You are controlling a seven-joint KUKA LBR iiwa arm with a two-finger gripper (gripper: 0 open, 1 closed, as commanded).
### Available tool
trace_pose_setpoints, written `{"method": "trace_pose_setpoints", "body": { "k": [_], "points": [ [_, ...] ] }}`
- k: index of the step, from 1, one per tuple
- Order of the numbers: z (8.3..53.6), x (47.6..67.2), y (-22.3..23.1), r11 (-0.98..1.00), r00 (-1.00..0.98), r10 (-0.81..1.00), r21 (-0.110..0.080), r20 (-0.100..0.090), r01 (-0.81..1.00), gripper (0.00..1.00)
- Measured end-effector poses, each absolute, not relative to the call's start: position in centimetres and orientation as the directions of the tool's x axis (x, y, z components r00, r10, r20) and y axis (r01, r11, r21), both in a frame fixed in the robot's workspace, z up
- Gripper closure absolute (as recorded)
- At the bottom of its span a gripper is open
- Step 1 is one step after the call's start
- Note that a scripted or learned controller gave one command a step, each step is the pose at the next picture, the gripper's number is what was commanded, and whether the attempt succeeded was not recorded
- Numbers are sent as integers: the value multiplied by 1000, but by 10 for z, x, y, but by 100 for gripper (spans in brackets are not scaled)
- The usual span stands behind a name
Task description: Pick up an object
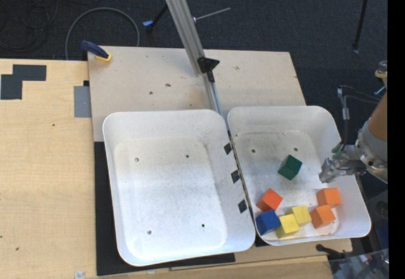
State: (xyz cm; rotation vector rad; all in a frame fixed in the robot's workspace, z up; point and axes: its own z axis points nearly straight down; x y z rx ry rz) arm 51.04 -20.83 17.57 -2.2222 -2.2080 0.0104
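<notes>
From my seat I see a slanted aluminium rail (186, 24) rising behind the bins, a blue-and-yellow clamp (95, 50) on the table (253, 78) corner, and black cables (104, 18) looped across the dark floor (285, 6).

We see a green cube (290, 167) mid right bin (278, 121); orange, blue, yellow cubes clustered at its near edge.

The right bin (278, 121) kept bare floor across its far half, behind the green block (290, 167). Nearer than that block, orange, blue and yellow blocks (297, 211) crowded the front wall. Left of it, the slanted metal bar (186, 24) crossed above the bench.
</notes>
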Motion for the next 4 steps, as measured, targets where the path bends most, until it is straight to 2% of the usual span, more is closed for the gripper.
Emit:
{"method": "trace_pose_setpoints", "body": {
  "k": [1,2,3,4],
  "points": [
    [178,515,-206,-3,3,1000,-2,1,1000,0],
    [188,540,-195,2,-2,1000,0,1,1000,0],
    [204,613,-203,3,-3,1000,5,-2,1000,0],
    [137,541,-190,-2,2,1000,-13,4,1000,0]
  ]
}}
